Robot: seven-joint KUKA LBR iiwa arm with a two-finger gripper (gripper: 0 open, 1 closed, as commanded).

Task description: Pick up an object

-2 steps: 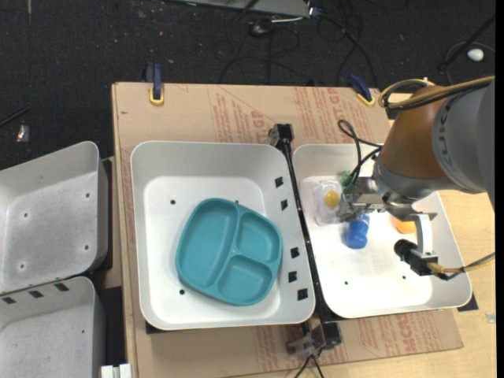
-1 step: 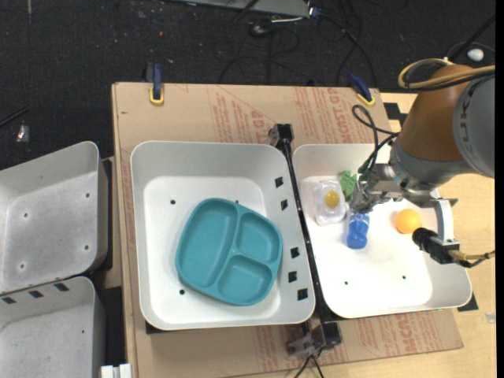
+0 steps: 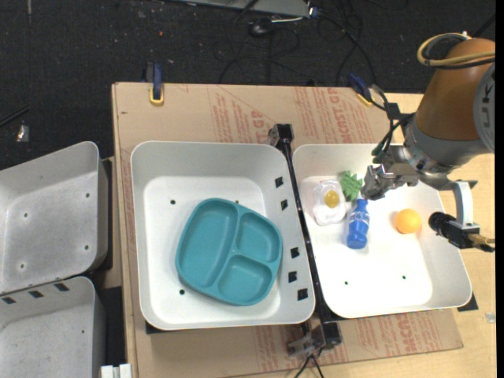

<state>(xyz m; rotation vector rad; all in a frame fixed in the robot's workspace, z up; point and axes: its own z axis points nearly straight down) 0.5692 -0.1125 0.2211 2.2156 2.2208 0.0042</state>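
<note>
Cardboard bench bears two bins; hand grip state unclear.

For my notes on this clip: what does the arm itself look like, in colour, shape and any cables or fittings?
The arm is a thick rounded body with a broad orange band over grey metal near the wrist. A pale cable loops at its top and dark cables run down its left side. The gripper is dark grey and boxy. A black fitting on a white bracket sticks out below.
</note>
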